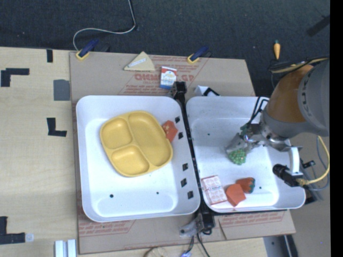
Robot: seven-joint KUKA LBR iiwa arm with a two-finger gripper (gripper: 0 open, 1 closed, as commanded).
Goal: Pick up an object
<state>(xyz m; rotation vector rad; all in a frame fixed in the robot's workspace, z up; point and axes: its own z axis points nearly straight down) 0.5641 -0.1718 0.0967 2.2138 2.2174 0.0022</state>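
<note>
While the arm reaches in from the right, the tool (239, 146) is lowered over a green object (237, 156) in the right bin (214, 111).
Tool state cannot be told. An orange-red item (235, 194), a red-green piece (247, 184) and a small printed packet (213, 189) are seen near. A yellow divided plate (136, 142) is seen in the left bin (91, 159).
</note>
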